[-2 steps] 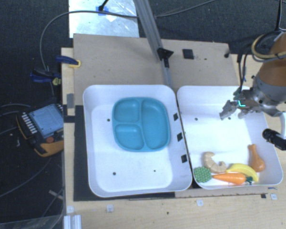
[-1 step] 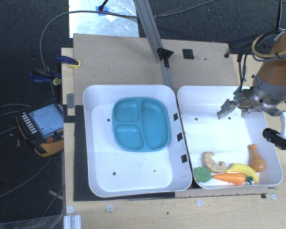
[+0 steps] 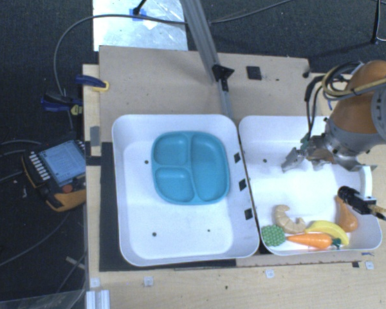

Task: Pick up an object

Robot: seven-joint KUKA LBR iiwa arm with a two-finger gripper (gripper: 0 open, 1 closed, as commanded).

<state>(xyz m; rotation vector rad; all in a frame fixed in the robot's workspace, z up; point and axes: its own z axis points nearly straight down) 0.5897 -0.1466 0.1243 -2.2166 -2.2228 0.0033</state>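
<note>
Fingers (image 3: 294, 160) hang over the bare upper part of the right bin (image 3: 264, 131), pointing toward the divider between the two bins; whether they are spread or pressed together I cannot tell from this slant, and nothing shows between them. Candidate objects all lie in a cluster along that bin's near rim, well apart from the fingers and on the side toward the camera. Nearest the fingers is the tan croissant-like piece (image 3: 288, 218), almost straight below them in the view. Just past it sit the green bumpy ball (image 3: 273, 235) in the near-left corner, the carrot (image 3: 311, 240) and the banana (image 3: 329, 228); the carrot and banana touch or nearly touch, their long axes running roughly parallel to the near rim. A brown pear-like piece (image 3: 347, 217) lies further toward the arm's side, partly under a black fitting. Judgement: the move needs travel toward the near rim, then descent; for carrot or banana, the closing line should cross the long axis. Crowding risks a nudge or double grab. The left bin (image 3: 132, 237) holds a blue divided plate (image 3: 192, 167), not relevant.
</note>
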